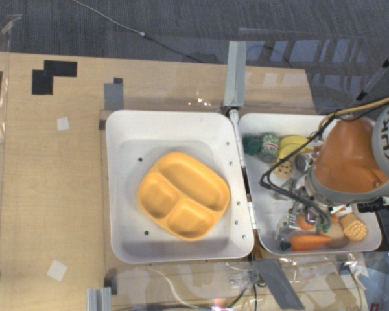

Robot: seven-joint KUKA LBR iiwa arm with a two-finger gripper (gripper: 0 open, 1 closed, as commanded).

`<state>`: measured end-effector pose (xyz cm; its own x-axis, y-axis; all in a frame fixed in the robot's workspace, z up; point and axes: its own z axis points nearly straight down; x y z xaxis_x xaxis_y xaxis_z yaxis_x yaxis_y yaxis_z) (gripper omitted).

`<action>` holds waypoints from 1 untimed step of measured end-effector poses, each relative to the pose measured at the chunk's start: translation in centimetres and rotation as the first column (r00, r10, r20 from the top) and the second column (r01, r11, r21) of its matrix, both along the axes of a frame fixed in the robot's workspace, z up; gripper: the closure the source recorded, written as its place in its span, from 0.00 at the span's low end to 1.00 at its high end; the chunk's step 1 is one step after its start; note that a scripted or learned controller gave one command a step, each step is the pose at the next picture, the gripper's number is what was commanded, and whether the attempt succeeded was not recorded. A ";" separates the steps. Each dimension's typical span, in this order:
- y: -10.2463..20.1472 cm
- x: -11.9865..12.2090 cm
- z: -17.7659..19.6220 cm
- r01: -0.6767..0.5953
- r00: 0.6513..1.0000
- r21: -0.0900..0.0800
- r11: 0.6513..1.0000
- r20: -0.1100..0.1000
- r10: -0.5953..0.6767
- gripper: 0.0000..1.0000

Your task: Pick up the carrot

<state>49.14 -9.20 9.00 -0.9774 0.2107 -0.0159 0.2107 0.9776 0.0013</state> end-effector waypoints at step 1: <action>-0.8 -0.2 4.2 0.085 0.996 0.002 0.996 -0.005 -0.085 0.00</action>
